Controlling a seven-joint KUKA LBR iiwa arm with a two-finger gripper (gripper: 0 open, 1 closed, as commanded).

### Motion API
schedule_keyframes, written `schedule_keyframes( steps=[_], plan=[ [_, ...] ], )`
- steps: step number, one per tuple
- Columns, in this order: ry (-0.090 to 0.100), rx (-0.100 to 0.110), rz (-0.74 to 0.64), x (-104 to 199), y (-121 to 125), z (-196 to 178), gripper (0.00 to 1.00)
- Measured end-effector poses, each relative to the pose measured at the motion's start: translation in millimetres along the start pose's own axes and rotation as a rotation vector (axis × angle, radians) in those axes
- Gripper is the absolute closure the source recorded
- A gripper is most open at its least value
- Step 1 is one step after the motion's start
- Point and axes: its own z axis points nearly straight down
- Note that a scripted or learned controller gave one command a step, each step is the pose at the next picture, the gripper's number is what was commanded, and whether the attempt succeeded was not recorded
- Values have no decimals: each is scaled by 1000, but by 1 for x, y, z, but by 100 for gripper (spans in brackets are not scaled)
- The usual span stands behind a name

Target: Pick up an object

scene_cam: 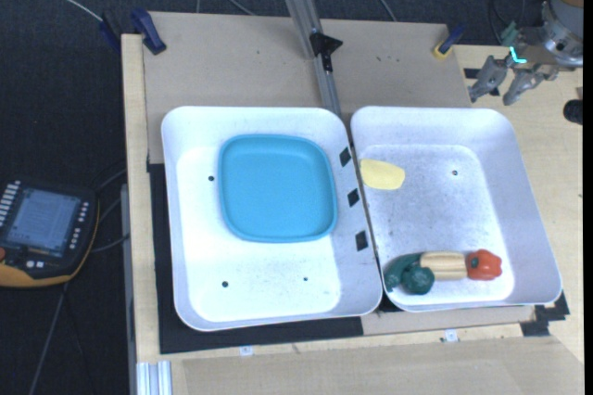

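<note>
No brand, label or writing can be read anywhere; the screen of the handheld pendant (pixel 42 231) on the floor at the far left is too blurred to make out.

The counter (pixel 232 59) carries 2 shallow white bins side by side. The left bin (pixel 195 282) holds a blue square plate (pixel 277 187) lying flat toward its far half. The right bin (pixel 519 189) holds 4 small objects. A pale yellow piece (pixel 382 174) lies near its left wall, well apart from the rest, its long axis running left to right. Along the near wall, 3 things sit in a row that also runs left to right: a dark green object (pixel 410 276) at the left, a tan, stick-shaped object (pixel 443 265) in the middle lying lengthwise along the row, and a red object (pixel 483 265) at the right. The 3 appear to touch one another.

The tool (pixel 505 80) hangs above the counter just beyond the right bin's far right corner, well apart from all 4 objects. Its 2 fingers are spread, with nothing between them.
</note>
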Motion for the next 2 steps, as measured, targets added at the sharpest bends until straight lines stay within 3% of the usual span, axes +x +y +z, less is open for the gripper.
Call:
schedule_keyframes(
  steps=[1,2],
  plan=[
    [0,0,0,0,0,0,0],
    [1,5,0,2,-3,63,0]
  ],
)
